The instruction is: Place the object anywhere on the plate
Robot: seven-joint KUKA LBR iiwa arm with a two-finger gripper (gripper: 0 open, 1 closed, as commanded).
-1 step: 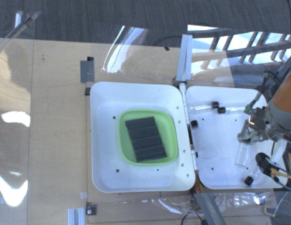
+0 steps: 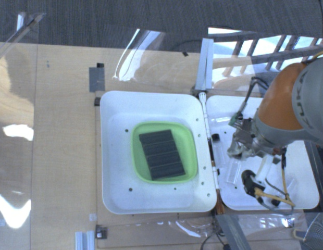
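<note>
A green square plate (image 2: 189,155) sits in the middle of the left white bin (image 2: 114,139). A dark grey ridged rectangular block (image 2: 161,154) lies flat on the plate, slightly turned, and nothing touches it. My gripper (image 2: 235,160) hangs over the left part of the right bin (image 2: 302,191), to the right of the plate and apart from the block. The grey arm with its orange band (image 2: 286,100) reaches in from the right and hides much of that bin's floor.
A raised divider (image 2: 209,150) runs between the two bins. A small dark spot (image 2: 215,137) shows near the right bin's left wall. A metal post (image 2: 205,66) stands behind the bins, and wooden bench lies to the left.
</note>
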